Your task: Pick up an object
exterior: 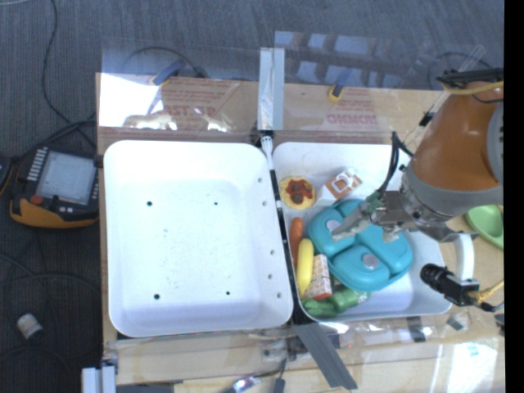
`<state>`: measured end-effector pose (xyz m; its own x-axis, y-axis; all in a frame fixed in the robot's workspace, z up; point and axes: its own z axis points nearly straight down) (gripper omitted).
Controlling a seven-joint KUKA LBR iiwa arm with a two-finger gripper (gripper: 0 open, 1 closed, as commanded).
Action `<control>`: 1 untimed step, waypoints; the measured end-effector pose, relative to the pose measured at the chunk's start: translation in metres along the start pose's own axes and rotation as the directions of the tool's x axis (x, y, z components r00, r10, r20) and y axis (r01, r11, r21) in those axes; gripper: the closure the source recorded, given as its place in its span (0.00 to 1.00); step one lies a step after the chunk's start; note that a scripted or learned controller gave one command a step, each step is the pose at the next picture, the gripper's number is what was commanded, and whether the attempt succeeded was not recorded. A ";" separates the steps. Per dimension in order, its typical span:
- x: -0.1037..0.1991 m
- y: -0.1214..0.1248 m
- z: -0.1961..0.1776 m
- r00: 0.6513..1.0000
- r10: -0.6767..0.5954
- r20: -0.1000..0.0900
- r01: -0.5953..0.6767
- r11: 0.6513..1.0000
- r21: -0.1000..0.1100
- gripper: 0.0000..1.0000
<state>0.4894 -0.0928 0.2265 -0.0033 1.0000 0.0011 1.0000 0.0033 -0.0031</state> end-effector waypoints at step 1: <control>-0.031 -0.004 0.098 0.999 -0.053 0.003 0.053 0.999 -0.007 0.00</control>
<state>0.4849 -0.1234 0.1289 -0.0558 0.9984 -0.0013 0.9984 0.0559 0.0037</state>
